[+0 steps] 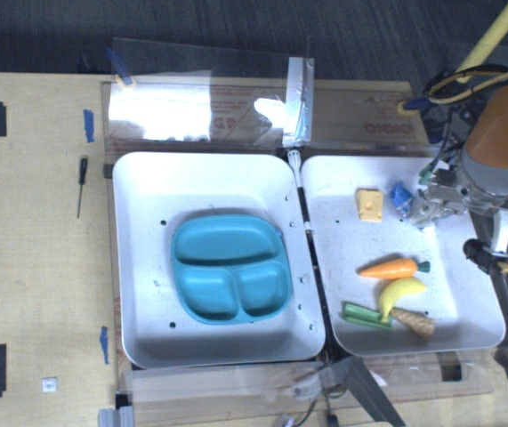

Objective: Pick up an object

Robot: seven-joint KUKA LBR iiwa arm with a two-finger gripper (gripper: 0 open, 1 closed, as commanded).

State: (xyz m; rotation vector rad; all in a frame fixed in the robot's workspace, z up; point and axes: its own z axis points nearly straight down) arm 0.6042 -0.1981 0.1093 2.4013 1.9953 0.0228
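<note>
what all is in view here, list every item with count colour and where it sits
left bin: 1, white, left half of bench
right bin: 1, white, right half of bench
divided tray: 1, blue, three compartments, in the left bin
cheese wedge: 1, pale yellow, upper part of right bin
small blue object: 1, blue, right of the cheese wedge, too small to identify
carrot: 1, orange with green top, middle of right bin
banana: 1, yellow, just below the carrot
green stick: 1, green, lower right bin, left of the banana
tan piece: 1, brownish, lower right bin
screwdriver: 1, dark, on the bench left of the bins
arm: 1, grey with orange band, right side
hand: 1, metallic, over the right bin's upper right
</note>
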